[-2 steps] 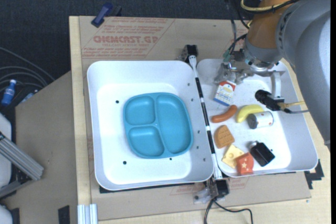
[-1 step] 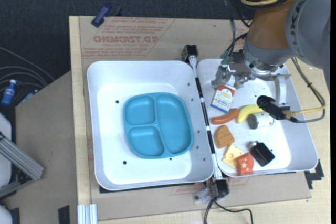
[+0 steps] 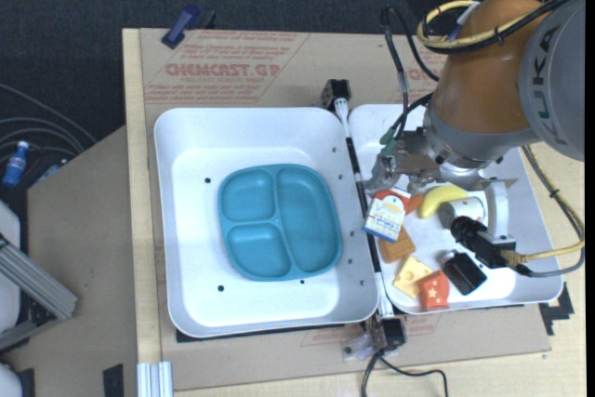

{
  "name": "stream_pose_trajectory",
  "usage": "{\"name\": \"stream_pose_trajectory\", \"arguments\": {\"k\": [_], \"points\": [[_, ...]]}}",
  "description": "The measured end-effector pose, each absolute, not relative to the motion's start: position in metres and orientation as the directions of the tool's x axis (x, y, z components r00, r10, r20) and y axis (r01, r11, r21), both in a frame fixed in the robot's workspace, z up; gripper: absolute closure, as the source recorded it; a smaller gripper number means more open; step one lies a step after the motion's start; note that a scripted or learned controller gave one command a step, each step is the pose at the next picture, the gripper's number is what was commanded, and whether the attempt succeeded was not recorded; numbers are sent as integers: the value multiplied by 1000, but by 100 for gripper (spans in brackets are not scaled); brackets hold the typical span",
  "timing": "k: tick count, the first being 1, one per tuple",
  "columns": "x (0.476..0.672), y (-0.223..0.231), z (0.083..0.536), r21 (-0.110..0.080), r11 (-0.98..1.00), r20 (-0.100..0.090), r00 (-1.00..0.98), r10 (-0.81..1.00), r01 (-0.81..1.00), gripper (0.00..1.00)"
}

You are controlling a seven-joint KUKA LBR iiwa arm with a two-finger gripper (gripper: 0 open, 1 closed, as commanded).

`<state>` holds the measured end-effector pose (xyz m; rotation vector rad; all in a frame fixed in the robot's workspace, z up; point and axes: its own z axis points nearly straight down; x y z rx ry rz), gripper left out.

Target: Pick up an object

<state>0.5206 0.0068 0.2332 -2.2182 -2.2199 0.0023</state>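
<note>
**Grasp Approach: Selecting and Securing One Object in the Right Bin**

**Target location.** The nearest candidate is the small carton (image 3: 386, 217), white with blue print. It lies tilted near the left wall of the right bin (image 3: 528, 209), just below the end effector (image 3: 402, 170).

**Neighbouring items.**
- A banana (image 3: 444, 197) lies just beside the carton on its right.
- A brown slice (image 3: 398, 244) sits against the carton's lower edge and appears to touch it.
- A yellow wedge (image 3: 412, 274) and an orange block (image 3: 434, 291) lie further toward the near end of the bin, close to each other.

**End effector state.** The end effector hangs low over the cluster, under the orange-banded wrist. The view does not show how far open it is, and nothing can be seen held in it. Treat the grasp as not yet made.

**Recommended procedure.**
1. Centre over one item alone. The carton and banana lie close enough that an off-centre descent would likely catch both or push one aside.
2. Align the closing direction across the carton's narrower faces.
3. Allow clearance from the bin's left wall, which is a probable collision point.
4. Descend vertically, close, and lift straight up before any sideways travel.

**Surroundings.** The left bin (image 3: 186, 200) holds a blue divided plate (image 3: 279, 220), well apart from the working area. Both bins rest on the worktop (image 3: 232, 70).
</note>
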Motion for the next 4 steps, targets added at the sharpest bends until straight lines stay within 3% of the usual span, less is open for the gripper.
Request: {"name": "stream_pose_trajectory", "arguments": {"k": [1, 2, 3, 4], "points": [[572, -27, 254, 1, -1, -1, 1, 1000, 1000, 100], [538, 5, 257, -3, 0, 1, 0, 1000, 1000, 100], [505, -37, 266, -3, -1, 0, 1, 1000, 1000, 100], [514, -67, 263, 1, 0, -1, 0, 1000, 1000, 100]]}}
